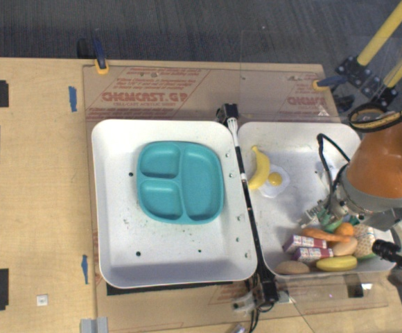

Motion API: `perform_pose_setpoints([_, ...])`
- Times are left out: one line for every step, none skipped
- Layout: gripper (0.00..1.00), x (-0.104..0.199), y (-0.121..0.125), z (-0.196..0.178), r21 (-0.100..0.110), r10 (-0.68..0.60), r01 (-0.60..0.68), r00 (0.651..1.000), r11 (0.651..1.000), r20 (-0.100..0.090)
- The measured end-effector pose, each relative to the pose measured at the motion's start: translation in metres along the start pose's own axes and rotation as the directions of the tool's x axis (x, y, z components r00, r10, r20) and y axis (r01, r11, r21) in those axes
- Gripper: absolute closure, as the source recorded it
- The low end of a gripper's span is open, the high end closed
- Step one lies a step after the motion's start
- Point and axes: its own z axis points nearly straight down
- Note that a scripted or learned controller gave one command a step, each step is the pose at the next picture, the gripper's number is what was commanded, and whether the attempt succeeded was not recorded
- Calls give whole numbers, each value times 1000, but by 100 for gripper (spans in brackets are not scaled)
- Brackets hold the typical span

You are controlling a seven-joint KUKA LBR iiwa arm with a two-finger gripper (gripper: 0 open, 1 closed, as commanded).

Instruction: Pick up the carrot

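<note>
The bench [35, 207] is the biggest thing here, pale wood running off well to the left of the gripper. On it sit two white bins, side by side. The left bin [118, 248] is well away from the gripper and holds one teal plate [181, 181] with three compartments. The right bin [291, 144] is the one the arm [385, 165] has reached into, grey with its orange band bulging over the bin's right side.

The gripper [328, 217] is down among a heap of toy food at the near right corner of that bin. I cannot tell how its fingers stand; the wrist and a tangle of cable hide them.

Counting the heap: one carrot [324, 234], two bananas, one small printed box [310, 247], one brown potato-like lump [292, 267], and one pale rounded piece [345, 246] I can't name for sure.

The carrot lies just below the gripper, nearly touching it, flat on the heap. Its long axis runs roughly left to right with a slight tilt, the narrow orange end pointing left and the thicker end towards the arm, where something green sits. The box lies just under it.

One banana [336, 263] lies below the gripper at the bin's near edge. The other banana [259, 168] lies well off to the gripper's upper left, beside a small yellow round thing [275, 180].
</note>
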Motion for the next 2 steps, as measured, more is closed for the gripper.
perform_pose_setpoints([100,-53,-30,-83,9,-458,458,889,889,-19])
perform_pose_setpoints([0,-52,-30,-82,8,-460,460,888,888,-23])
